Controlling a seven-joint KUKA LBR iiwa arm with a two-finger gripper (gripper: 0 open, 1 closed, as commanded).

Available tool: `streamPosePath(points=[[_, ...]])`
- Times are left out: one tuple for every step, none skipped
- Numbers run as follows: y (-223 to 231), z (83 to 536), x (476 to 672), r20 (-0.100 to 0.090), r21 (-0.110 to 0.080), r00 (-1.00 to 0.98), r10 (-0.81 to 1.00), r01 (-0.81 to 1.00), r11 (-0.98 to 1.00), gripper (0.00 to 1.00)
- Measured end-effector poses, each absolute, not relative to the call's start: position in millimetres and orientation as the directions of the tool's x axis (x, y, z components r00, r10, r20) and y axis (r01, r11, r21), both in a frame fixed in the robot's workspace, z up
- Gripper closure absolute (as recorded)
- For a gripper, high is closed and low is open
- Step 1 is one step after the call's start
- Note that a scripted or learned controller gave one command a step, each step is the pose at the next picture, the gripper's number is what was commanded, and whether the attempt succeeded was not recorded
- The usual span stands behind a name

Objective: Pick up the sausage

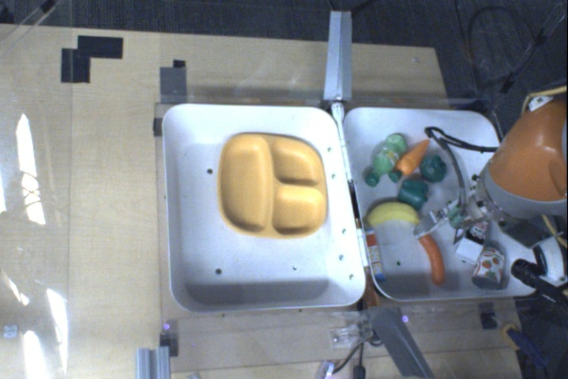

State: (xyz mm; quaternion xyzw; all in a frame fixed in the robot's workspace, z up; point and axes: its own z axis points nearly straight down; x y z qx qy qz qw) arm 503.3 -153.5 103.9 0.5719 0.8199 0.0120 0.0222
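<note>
Yellow tray (271, 184) in left bin (191, 217), sausage (432, 259) in right bin (395, 284), end effector (453, 217) just above

Sectioned tray (271, 184) in left bin (191, 217), sausage (432, 259) in right bin (395, 284), beside tool (450, 220)

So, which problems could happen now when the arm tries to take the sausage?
1. The gripper hangs close above the slim orange-red sausage, near one end; a grasp there may slip.
2. The yellow lemon-shaped toy lies close beside it and could get nudged.
3. The small printed carton stands near the arm's side and might tip.
</note>
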Motion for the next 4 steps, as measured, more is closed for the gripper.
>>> streamPosePath(points=[[-156.9,118.2,509.7,-0.044,0.063,-0.343,0.938,0.937,0.345,1.00],[-156.9,118.2,509.6,-0.044,0.063,-0.343,0.938,0.936,0.345,0.00],[-147.9,90.0,492.2,-0.011,0.014,-0.443,0.896,0.896,0.443,0.00],[-125.0,89.4,491.2,-0.009,0.012,-0.276,0.961,0.961,0.276,0.00]])
